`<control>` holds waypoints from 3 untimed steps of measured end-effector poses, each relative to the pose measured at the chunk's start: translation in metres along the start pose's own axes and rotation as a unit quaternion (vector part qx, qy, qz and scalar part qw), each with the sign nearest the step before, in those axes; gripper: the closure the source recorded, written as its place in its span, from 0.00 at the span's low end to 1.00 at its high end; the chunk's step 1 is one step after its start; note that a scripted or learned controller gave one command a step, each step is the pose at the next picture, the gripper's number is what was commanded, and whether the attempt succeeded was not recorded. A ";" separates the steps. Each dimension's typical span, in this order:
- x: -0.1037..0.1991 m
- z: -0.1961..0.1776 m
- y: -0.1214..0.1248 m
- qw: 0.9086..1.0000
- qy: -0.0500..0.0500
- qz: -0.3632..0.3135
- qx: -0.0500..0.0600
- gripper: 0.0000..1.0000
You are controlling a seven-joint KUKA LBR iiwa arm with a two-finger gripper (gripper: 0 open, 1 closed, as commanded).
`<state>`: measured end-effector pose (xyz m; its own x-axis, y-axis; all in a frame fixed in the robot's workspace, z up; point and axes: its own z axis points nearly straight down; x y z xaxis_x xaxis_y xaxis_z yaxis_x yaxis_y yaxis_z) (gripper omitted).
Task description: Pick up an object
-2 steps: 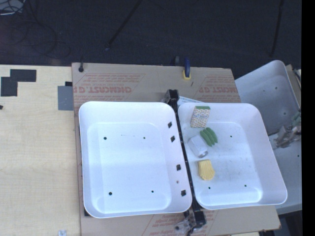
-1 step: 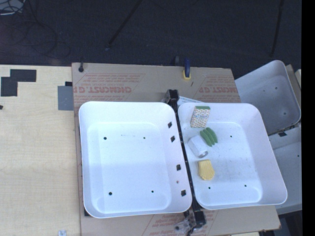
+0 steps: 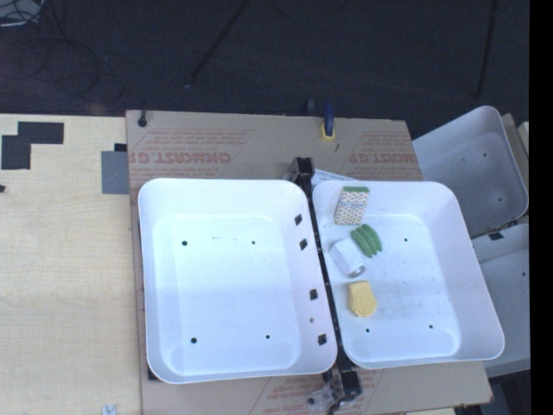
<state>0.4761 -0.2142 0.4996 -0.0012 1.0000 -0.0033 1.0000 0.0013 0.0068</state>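
Several small objects lie in the right bin [image 3: 449, 318], close to its left wall. A patterned cream and green box [image 3: 352, 205] stands at the back. Just in front of it lies a green ridged object [image 3: 367, 239], with a white cylinder [image 3: 347, 257] touching its left side. Nearer the front rests a yellow block [image 3: 362, 298].
The left bin [image 3: 225, 284] sits beside the right one on a brown board [image 3: 259, 150]. Black clips [image 3: 314, 294] line the seam between the bins. A grey metal plate [image 3: 479, 167] stands at the far right. Light wooden bench top [image 3: 60, 284] lies to the left.
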 end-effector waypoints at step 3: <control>0.000 -0.004 0.000 1.000 0.000 0.000 -0.001 1.00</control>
<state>0.4761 -0.2143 0.5034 -0.0011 1.0000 -0.0041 1.0000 0.0011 0.0085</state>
